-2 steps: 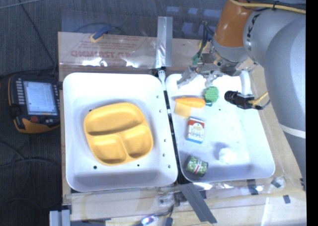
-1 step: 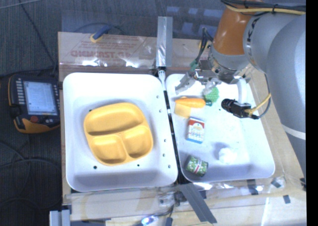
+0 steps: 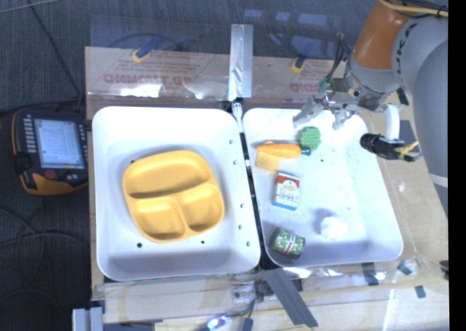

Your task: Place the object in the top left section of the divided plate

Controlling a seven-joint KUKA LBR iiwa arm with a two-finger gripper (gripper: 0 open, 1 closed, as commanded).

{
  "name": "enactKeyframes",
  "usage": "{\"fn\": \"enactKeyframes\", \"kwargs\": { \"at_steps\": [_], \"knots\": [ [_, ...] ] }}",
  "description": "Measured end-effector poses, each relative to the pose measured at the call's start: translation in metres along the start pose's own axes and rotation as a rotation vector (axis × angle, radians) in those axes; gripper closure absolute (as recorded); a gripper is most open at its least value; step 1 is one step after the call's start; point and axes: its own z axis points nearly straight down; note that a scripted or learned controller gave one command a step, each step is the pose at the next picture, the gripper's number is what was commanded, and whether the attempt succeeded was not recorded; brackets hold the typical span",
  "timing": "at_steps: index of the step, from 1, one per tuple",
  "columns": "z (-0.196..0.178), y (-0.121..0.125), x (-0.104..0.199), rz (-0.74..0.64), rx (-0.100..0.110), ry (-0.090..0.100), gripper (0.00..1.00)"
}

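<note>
Bright even overhead light, soft focus, glare on white bins [image 3: 109,198]

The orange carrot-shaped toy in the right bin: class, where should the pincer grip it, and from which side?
Grip the orange carrot-shaped toy across its middle, descending from above. It lies flat, long axis left to right, so its narrow width suits the pincer. The green knobbly toy crowds its right end.

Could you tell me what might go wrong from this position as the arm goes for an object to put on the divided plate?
The gripper hangs at the right bin's far edge, so it may clip the rim. The green object touches the orange one, so a grasp might nudge both. The yellow divided plate sits askew, so its top left section is easy to misjudge.
</note>
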Motion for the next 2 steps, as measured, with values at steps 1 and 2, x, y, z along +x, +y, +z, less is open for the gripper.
{"fn": "enactKeyframes", "kwargs": {
  "at_steps": [1,2],
  "knots": [
    [-0.097,0.0,-0.055,-0.098,-0.002,-0.002,0.0],
    [-0.18,0.001,0.007,0.161,-0.001,0.0,0.0]
  ]
}}
